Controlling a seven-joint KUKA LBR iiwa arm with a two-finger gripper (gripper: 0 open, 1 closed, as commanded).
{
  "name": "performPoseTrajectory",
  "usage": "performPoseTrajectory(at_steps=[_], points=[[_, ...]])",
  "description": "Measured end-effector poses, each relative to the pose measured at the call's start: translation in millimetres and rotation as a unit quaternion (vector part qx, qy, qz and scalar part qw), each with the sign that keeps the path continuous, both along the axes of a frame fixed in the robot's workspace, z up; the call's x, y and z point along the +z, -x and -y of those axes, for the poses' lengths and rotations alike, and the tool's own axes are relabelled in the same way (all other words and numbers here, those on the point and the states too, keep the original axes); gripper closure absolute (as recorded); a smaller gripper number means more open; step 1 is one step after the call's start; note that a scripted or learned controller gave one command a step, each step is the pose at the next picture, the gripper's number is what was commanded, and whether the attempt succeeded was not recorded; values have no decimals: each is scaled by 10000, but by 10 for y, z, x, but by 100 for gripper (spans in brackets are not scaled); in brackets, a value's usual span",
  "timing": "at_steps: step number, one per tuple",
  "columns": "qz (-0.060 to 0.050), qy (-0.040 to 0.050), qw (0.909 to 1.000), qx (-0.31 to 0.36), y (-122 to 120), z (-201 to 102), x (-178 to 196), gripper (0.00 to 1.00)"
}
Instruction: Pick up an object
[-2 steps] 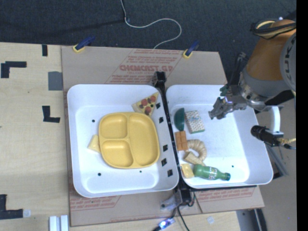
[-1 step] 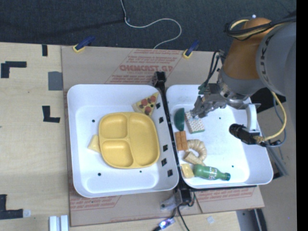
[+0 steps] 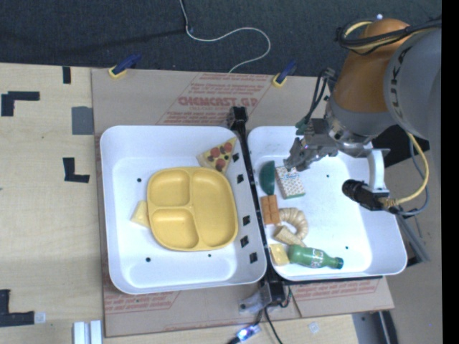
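Grey claw (image 3: 292, 165), reaching in from the right, poised over the speckled white block (image 3: 290, 184) at the far left of the right bin (image 3: 373, 253); how wide it stands cannot be told, and nothing is seen held. Beside the block lie a green piece (image 3: 267, 177), an orange bar (image 3: 269, 209), a tan ring (image 3: 294, 223) and, nearest, a green bottle (image 3: 314, 257). Left bin (image 3: 118, 192): yellow divided plate (image 3: 193, 208). A good grasp would likely straddle the block alone, clear of its neighbours.

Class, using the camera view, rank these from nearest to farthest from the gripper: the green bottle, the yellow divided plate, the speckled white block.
1. Speckled white block: just below the gripper, right bin.
2. Green bottle: right bin's near edge.
3. Yellow divided plate: left bin.
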State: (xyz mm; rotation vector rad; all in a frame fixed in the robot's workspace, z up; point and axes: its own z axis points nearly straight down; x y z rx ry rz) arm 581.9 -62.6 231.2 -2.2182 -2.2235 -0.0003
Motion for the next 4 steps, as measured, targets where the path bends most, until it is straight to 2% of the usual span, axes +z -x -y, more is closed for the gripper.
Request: performPoseTrajectory(at_steps=[1,2,3,4], points=[[-11,7,10000,-6,74,-120,-46,100],[-5,8,10000,-12,-5,46,-49,100],[-12,10,10000,-7,84,-74,-163,100],[-5,11,10000,-12,64,-1,-171,100]])
